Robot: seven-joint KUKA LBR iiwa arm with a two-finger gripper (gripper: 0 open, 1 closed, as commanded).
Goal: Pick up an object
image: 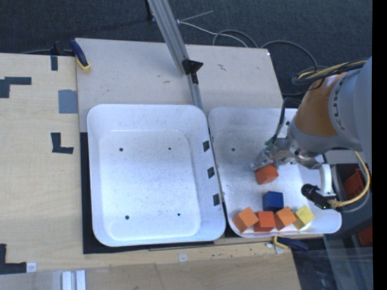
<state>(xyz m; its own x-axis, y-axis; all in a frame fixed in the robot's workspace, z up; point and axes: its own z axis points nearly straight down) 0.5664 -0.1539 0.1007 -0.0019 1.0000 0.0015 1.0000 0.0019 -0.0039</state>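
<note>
An orange-red block (266,174) lies in the right bin (236,132), near its middle. My gripper (266,163) is directly over the block's upper edge and touches or nearly touches it. The grey wrist hides the contact. Along the bin's front edge sit a blue block (273,199), an orange block (245,219), a red-orange block (265,220), another orange block (285,217) and a yellow block (304,215).
The left bin (100,125) stands beside the right one, their rims meeting at the centre. A slanted metal rail (172,32) runs from the top down to the bins' shared edge. The arm's body (329,113) covers the right bin's far right side.
</note>
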